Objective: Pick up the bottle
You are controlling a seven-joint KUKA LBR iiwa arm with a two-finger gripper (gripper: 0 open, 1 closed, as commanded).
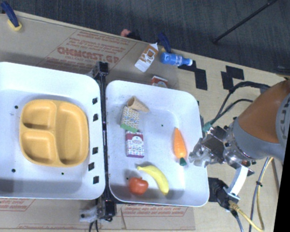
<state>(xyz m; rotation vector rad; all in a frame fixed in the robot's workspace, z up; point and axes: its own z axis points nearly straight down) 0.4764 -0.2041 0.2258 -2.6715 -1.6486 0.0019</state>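
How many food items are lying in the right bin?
5: a carton at upper left, a snack bar below it, a carrot toward the right wall, and a banana beside a tomato at the front.

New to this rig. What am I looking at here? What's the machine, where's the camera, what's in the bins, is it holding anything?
One camera, fixed above the bench, looks down at a slant. The grey arm with the orange band is a KUKA iiwa reaching in from the right; its gripper sits at the right rim of the right bin, near the carrot, with nothing visibly between its fingers. The left bin holds a yellow divided tray. The right bin holds a patterned carton, a small dark packet, the carrot, a banana and a tomato. The bottle, blue, lies outside both bins on the bench behind them.
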